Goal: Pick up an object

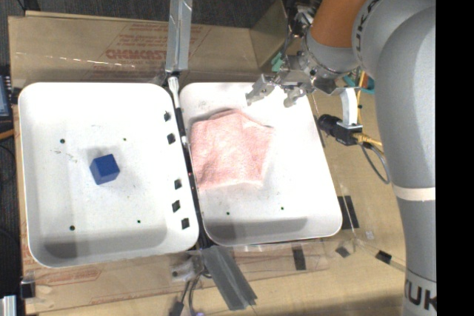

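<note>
1. Overhead, two shallow white bins sit side by side on the bench: the left bin (44, 159) and the right bin (311, 189), meeting along a dark divider.
2. One blue cube (104, 168) lies in the left bin, a little left of its middle, apart from every wall.
3. One pink cloth (229, 149), folded into a rough square, lies in the right bin, towards its left side and near the divider.
4. One grey arm (400, 85) with an orange band reaches in from the right.
5. One gripper (275, 93) hangs over the far edge of the right bin, just beyond the cloth's far right corner; its two fingers are spread apart with nothing between them.
6. Neither cube nor cloth touches the gripper.
</note>
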